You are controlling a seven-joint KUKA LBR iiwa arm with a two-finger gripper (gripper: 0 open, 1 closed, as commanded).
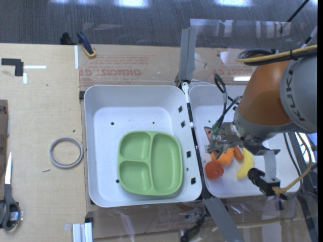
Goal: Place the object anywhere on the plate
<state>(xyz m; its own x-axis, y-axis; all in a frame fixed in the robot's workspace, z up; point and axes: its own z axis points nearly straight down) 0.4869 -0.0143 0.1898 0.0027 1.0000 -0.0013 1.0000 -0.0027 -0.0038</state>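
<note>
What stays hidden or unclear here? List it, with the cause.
- Gripper in the camera view: the arm's wrist covers it, so its state is unreadable.
- Right bin: the arm hides most of its floor.
- Orange toys and yellow toy: partly covered, too small to identify.
- Scissors: cut off by the left edge.

A pale green plate lay in a white bin, while an orange carrot, a red tomato and a yellow banana filled the other white bin.
</note>
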